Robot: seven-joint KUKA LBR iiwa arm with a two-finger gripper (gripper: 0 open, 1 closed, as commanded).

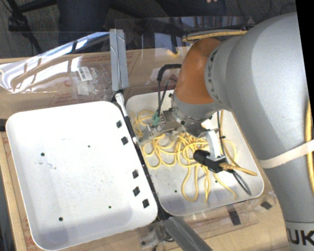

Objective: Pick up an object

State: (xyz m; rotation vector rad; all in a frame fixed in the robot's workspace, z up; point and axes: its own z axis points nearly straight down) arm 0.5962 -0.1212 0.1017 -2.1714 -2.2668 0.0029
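The right bin (254,186) holds tangled yellow cord (178,151). The gripper (165,123) is low over it, and its opening cannot be told. The left bin (65,176) adjoins on the wooden bench (105,249).

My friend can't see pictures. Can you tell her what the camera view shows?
A grey robot arm reaches in from the right, with its hand down in the right white bin among a tangle of yellow cord. The left white bin sits beside it on a wooden bench.
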